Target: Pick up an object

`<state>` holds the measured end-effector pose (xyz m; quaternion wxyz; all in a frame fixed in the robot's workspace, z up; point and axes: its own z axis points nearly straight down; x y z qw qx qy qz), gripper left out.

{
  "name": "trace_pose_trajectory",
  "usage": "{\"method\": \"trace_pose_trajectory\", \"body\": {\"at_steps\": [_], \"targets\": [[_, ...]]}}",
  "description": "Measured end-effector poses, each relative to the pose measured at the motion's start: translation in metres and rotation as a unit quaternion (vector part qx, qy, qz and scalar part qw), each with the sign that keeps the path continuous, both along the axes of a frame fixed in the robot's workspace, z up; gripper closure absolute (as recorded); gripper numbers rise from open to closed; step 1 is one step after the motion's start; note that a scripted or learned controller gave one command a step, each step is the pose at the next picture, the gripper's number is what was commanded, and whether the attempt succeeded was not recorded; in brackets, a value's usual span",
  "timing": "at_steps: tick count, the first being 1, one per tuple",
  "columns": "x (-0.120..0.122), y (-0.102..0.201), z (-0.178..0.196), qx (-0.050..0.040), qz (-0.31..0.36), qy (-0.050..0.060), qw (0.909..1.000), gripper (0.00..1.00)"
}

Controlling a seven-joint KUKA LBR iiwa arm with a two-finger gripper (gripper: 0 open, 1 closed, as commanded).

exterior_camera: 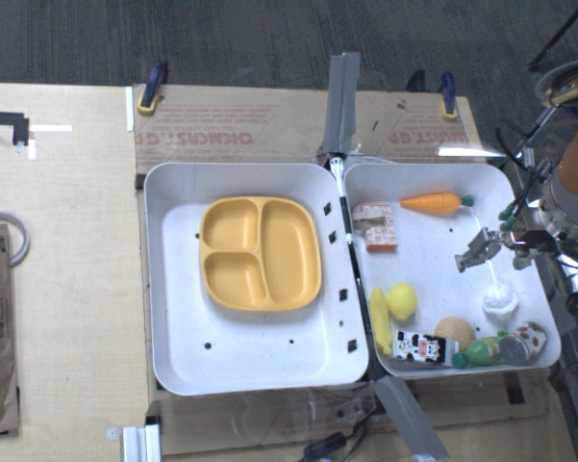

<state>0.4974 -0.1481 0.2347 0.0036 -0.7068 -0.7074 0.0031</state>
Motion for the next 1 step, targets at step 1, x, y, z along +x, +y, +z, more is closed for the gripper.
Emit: {"method": "trace_pose_trajectory", "body": {"at_steps": [1], "targets": [[-0.0210, 0.0431, -0.1209, 0.0009, 0.083, -0.001, 0.9966, 0.00]]}}
